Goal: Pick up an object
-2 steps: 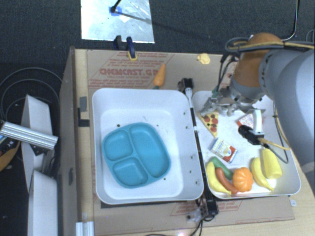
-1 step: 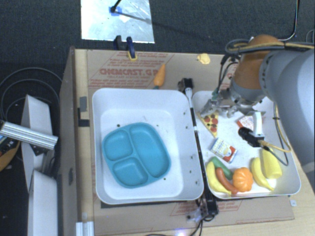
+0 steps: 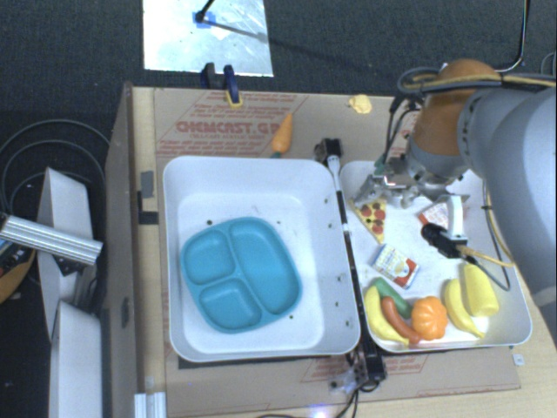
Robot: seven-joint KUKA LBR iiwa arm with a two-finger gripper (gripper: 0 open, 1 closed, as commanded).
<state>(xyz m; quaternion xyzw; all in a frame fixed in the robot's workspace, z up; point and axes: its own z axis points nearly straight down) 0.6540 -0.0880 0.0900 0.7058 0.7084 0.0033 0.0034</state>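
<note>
Gripper point(image 3: 389, 189) is hovering at the right bin's point(image 3: 513, 333) far-left corner, just above the pizza slice point(image 3: 372, 218), a thin, flat, light toy needing an edge grasp.

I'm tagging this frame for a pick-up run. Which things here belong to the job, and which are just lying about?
Job:
gripper, low in the right bin
pizza slice
small box
pumpkin
bananas
hot dog

Lying about:
blue tray in the left bin
carrot on the cardboard
clamp
</note>
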